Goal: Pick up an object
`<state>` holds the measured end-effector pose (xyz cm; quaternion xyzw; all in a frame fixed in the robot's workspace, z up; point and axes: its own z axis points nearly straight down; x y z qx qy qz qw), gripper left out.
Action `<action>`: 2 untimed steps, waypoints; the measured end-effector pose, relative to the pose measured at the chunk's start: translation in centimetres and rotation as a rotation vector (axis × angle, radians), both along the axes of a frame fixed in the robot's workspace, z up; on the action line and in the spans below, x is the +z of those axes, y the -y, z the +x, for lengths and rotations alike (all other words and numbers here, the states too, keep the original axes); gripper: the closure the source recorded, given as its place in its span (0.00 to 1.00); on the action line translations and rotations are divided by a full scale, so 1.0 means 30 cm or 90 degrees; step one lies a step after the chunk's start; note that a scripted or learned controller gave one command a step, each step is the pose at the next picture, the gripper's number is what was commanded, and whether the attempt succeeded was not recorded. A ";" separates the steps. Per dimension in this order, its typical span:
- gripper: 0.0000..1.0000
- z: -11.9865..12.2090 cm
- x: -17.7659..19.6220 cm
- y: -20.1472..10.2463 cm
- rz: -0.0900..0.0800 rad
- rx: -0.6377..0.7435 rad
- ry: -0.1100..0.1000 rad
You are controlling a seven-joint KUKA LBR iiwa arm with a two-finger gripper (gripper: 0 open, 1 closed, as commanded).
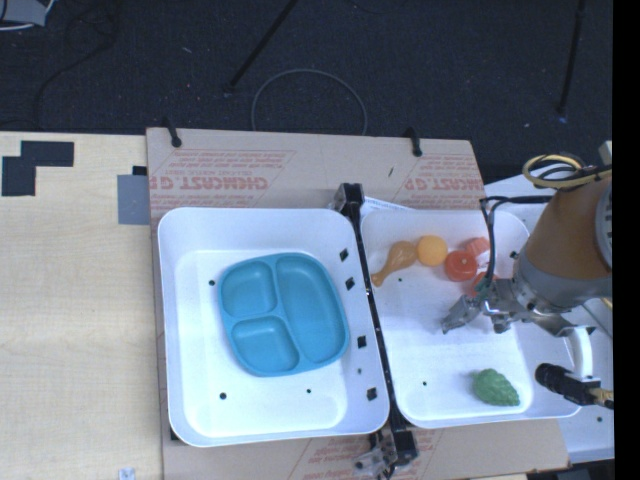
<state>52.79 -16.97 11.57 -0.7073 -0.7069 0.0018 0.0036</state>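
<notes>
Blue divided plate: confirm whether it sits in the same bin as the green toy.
No, the blue divided plate lies in the left bin, while the green toy lies in the right bin.

Over the right bin

My fingers [462, 318] hang above the right bin [420, 393]; a green lump [496, 387] lies at five o'clock, red [462, 264] and orange [432, 250] pieces at twelve; a blue tray [282, 313] sits left.
</notes>
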 end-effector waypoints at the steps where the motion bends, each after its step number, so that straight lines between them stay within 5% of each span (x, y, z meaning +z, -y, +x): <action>1: 0.00 0.001 -0.096 -0.003 -0.001 -0.001 0.003; 2: 1.00 0.002 -0.056 0.001 -0.001 -0.003 0.004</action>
